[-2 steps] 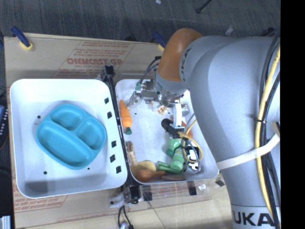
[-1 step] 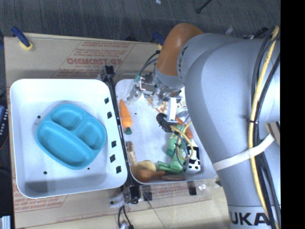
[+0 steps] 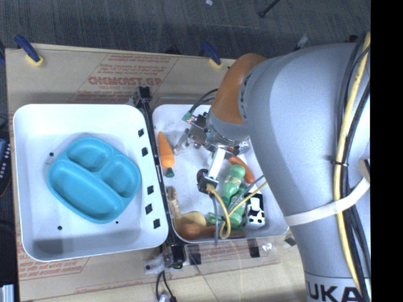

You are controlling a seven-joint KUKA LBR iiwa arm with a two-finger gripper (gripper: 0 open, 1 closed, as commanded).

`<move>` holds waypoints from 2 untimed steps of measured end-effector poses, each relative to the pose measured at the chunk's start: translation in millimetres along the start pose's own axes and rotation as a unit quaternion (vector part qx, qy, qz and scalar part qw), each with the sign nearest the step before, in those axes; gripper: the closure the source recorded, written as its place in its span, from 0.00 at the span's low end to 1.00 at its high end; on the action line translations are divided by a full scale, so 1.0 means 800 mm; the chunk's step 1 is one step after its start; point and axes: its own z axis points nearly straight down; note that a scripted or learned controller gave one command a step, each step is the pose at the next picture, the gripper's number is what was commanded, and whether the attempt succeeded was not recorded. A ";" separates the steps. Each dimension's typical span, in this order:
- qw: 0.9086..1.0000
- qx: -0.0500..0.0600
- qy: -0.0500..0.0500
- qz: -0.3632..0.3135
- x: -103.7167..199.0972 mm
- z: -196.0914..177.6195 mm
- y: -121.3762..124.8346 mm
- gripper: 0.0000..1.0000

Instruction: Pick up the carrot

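Observation:
The carrot (image 3: 165,151) is a slim orange piece with a small green tip at its near end. It lies lengthwise on the floor of the right bin (image 3: 165,115), close to that bin's left wall. My gripper (image 3: 192,133) hangs low in the back part of the same bin, just to the right of the carrot's far end and a short way off it. Nothing shows in its grasp. The grey wrist with the orange band (image 3: 230,93) hides the bin's right side.
Green toy vegetables (image 3: 232,190), a second orange piece (image 3: 242,167), a black-and-white toy (image 3: 255,211) and a yellow-brown piece (image 3: 191,224) crowd the right bin's near half. A blue divided plate (image 3: 94,178) lies in the left bin (image 3: 38,121).

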 end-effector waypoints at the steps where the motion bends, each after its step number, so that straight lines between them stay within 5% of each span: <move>1: 1.000 0.004 0.001 -0.004 0.001 -0.012 -0.001 1.00; 2: 1.000 -0.004 0.005 -0.003 0.110 -0.131 -0.065 1.00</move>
